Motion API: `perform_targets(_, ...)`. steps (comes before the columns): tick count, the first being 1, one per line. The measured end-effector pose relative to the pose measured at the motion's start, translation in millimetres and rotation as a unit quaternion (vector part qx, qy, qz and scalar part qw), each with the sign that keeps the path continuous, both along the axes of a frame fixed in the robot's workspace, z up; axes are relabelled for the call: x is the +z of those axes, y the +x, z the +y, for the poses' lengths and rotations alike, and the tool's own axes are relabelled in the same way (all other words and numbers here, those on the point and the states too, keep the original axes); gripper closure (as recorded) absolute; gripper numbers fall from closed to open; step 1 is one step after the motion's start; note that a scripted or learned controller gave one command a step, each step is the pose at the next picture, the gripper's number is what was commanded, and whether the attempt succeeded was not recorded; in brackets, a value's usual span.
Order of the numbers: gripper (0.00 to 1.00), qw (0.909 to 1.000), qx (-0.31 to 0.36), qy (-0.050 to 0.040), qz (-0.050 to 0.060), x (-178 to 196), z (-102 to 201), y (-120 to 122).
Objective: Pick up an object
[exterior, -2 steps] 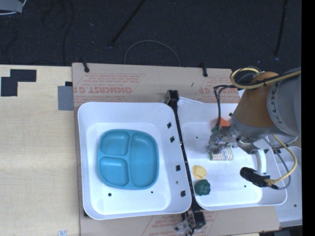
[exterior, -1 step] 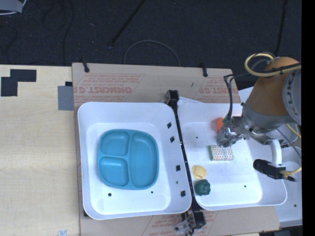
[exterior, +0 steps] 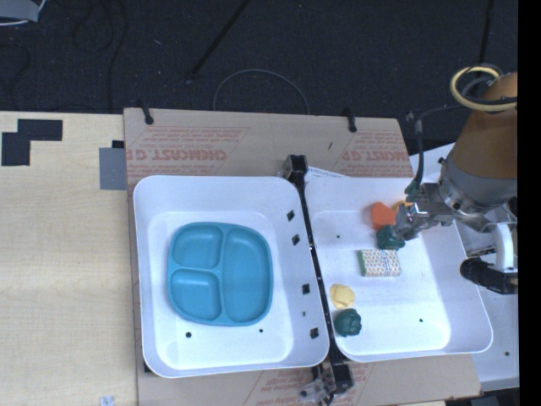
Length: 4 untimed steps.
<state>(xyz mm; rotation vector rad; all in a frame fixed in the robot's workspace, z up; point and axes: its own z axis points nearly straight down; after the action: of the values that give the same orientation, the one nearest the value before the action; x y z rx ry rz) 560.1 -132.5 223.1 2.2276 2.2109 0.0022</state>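
Reaching in over the right bin [exterior: 461,328], my gripper [exterior: 404,224] sits low at the bin's far right part, and from this angle I cannot tell how it stands: released or clenched. Directly under its tip I see a small dark teal object [exterior: 390,238], touching or nearly touching the tip; I cannot make out whether it is grasped. Just left of the gripper, toward the bin's far wall, lies an orange object [exterior: 380,214]. Nearer me than the teal piece rests a patterned green-and-white block [exterior: 380,263], close beside it. Further toward the bin's near left corner I see a yellow object [exterior: 341,295], and just beside that a dark green lump [exterior: 347,321]. The arm [exterior: 489,146], grey with its orange band, rises off the bin's right side. Left of the right bin, the left bin [exterior: 152,218] holds a blue divided plate [exterior: 221,273].
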Motion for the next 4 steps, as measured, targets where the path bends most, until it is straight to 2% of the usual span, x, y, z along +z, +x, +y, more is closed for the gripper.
perform_targets(1, 1.00, 1.0000, 0.001, 0.0007, 0.002, 14, -1, 0)
perform_targets(2, 1.00, 1.0000, 0.005, 0.0018, 0.004, 10, 58, -17)
perform_targets(3, 1.00, 1.0000, 0.005, 0.0014, 0.004, 7, 101, -33)
perform_targets(4, 1.00, 1.0000, 0.006, 0.0015, 0.004, 1, 154, -31)
